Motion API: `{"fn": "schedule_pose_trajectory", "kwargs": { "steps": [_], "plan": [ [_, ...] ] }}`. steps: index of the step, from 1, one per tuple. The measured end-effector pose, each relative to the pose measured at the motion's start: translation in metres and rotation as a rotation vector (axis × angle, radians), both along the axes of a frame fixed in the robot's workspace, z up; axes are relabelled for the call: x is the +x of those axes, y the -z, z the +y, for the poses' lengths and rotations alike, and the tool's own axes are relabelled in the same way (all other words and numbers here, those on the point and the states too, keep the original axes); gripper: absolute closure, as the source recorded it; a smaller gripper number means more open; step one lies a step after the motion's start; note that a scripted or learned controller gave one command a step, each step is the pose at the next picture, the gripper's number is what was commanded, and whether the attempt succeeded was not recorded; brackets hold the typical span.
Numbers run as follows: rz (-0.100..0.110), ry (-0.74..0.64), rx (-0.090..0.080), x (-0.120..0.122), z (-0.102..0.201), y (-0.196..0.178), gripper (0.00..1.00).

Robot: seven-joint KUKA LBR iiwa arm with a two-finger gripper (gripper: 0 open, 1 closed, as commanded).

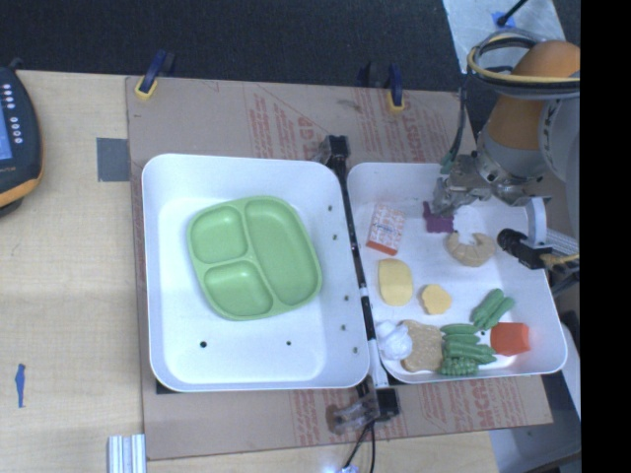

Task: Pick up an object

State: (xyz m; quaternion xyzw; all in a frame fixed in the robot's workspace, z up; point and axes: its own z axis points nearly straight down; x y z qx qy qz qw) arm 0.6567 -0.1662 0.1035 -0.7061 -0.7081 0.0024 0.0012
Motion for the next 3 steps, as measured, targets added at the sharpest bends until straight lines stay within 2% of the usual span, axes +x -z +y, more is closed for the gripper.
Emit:
{"fn": "schedule_pose_trajectory", "kwargs": {
  "steps": [1,2,3],
  "plan": [
    [0.001,0.0,0.0,0.0,0.0,0.0,0.0],
    [0.0,0.0,-0.001,0.0,-0.001,-0.011,1.0],
    [0.001,-0.001,-0.001,0.0,-0.001,-0.01,0.0]
  ]
}}
